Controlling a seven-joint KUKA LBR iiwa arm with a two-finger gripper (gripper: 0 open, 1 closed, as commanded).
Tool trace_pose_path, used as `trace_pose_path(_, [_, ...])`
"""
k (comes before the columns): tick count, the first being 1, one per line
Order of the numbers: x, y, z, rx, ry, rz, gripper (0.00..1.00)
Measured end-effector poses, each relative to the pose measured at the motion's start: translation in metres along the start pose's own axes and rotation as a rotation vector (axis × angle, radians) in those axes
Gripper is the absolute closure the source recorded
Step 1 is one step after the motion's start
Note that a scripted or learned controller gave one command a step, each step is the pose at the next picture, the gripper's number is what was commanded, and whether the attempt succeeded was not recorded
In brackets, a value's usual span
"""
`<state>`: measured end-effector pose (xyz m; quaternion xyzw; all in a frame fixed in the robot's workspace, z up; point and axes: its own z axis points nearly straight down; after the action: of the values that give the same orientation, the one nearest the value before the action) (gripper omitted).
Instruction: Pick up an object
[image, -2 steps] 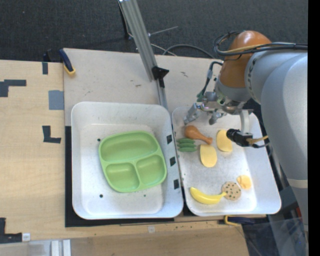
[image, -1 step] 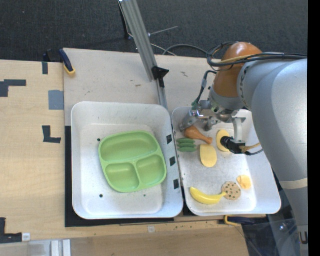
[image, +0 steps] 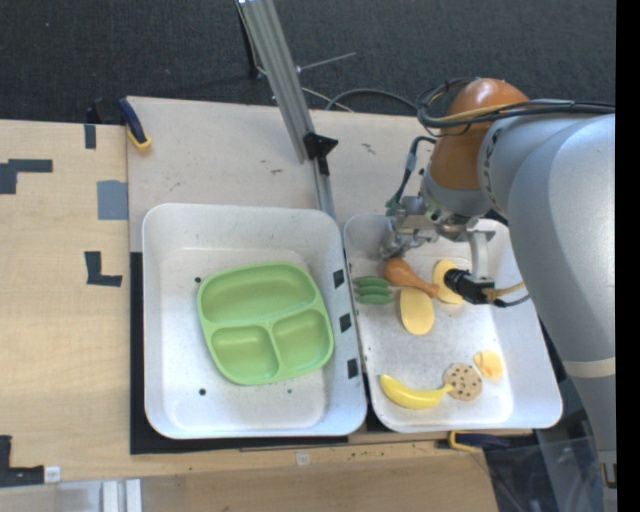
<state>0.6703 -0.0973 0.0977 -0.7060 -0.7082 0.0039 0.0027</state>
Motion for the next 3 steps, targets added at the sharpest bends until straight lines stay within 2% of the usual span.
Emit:
trace_pose_path(1, [0.006, 0.002, -0.045, -0.013, 0.001, 0.001, 1.00])
trace_pose_path(3, [0.011, 0.008, -0.161, -0.015, 0.001, 0.001, 1.00])
